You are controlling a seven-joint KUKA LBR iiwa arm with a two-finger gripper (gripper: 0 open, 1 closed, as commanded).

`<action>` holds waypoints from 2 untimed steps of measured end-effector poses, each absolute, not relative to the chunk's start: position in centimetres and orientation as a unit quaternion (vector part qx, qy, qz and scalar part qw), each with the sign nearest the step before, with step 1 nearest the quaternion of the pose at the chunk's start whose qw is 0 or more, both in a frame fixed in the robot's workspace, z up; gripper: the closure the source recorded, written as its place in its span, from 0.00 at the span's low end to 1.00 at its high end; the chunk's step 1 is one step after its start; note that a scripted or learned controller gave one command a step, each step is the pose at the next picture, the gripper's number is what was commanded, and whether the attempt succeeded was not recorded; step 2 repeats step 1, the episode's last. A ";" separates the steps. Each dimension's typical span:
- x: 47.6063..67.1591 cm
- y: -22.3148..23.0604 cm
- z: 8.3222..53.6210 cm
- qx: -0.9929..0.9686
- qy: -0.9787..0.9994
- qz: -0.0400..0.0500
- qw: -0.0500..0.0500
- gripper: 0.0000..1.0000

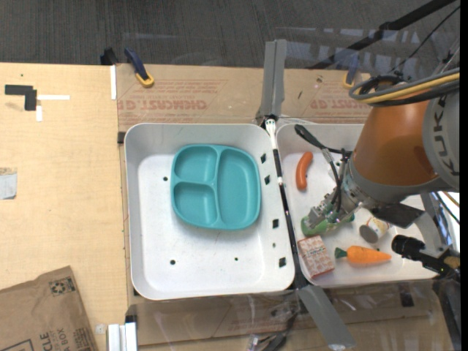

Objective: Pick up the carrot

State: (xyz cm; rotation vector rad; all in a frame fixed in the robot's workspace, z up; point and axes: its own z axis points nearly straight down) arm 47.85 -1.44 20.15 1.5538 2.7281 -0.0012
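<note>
Carrot (368,255) lying in the right bin (322,134), gripper (322,220) just beside it toward the teal plate (216,186), finger state impossible to tell

A broad orange band (391,148) was seen wrapped round the arm (409,152), glossy and rounded, with a grey collar beneath it. Grey casing with part of dark lettering was visible at the right edge. Black cables and a yellow-edged hose (409,86) were looped above the band. The gripper (327,214) was built of dark metal, with small greenish parts near its tip.
</note>
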 end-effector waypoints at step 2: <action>47.8 4.5 19.1 0.478 0.878 -0.001 -0.001 1.00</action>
